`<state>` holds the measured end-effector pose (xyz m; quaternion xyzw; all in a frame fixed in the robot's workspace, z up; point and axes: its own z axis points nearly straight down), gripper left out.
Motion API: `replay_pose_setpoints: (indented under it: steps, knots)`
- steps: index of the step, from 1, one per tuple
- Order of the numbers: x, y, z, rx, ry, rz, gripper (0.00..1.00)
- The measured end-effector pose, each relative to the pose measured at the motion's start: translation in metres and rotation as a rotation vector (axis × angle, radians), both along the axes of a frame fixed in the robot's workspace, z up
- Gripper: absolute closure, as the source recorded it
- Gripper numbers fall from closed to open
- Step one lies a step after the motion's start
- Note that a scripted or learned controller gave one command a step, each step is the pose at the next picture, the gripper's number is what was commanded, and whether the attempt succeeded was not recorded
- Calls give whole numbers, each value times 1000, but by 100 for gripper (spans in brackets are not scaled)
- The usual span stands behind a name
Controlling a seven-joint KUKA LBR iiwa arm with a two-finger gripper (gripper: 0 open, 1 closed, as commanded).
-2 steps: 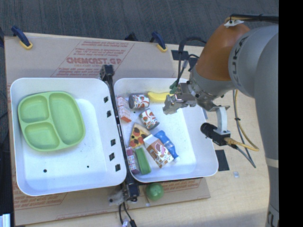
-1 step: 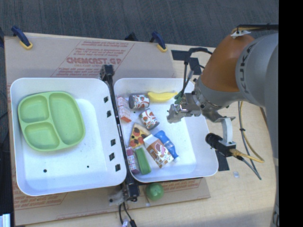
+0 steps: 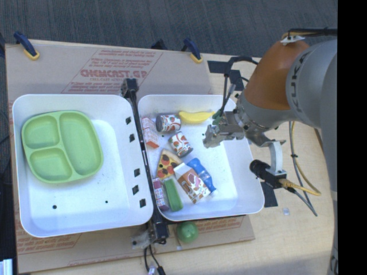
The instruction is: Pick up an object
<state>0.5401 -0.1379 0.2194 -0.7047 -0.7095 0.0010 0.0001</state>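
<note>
cam: fixed overhead, slanted | sees both bins [image 3: 23, 211] | arm [image 3: 298, 85] enters from right

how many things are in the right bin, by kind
Right bin, as far as the view lets me tell:
cans: 2
banana: 1
pizza slice: 1
packets or cartons: 3
green item: 1
purple item: 1
total: 9

Both white bins [image 3: 114, 211] look like smooth, faintly glossy plastic. The green divided plate [image 3: 62, 146] is matt plastic. Printed brown cardboard [image 3: 114, 67] lies underneath.
</note>
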Motion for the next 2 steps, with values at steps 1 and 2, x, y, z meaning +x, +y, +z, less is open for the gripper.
replay_pose_setpoints:
  steps: [1,2]
  knots:
    - [-29,51,37,2,0,0,100]
    - [8,15,-5,0,2,-1,100]
